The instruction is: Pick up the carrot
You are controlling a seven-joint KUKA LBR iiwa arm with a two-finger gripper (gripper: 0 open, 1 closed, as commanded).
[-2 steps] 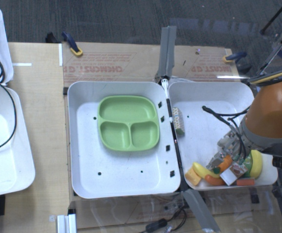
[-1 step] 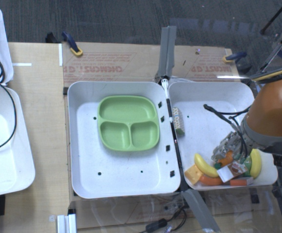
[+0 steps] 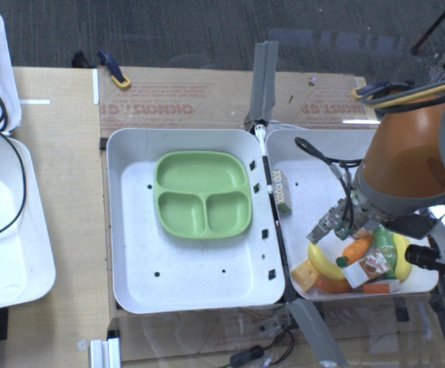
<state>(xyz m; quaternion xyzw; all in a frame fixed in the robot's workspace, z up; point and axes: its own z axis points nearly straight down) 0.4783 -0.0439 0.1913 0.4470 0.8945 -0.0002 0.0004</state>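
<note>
Food pile lies nearest; end effector hovers at carrot's eleven o'clock, opening unclear. Approach step; next, probably descend.

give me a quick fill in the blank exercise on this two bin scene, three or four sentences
1. The green three-compartment plastic plate lies in the ____ white bin.
2. The small orange carrot lies in the ____ white bin.
3. The yellow banana lies just ____ of the carrot in this view.
4. The gripper hangs over the ____ white bin.

Missing words: left; right; left; right
</note>
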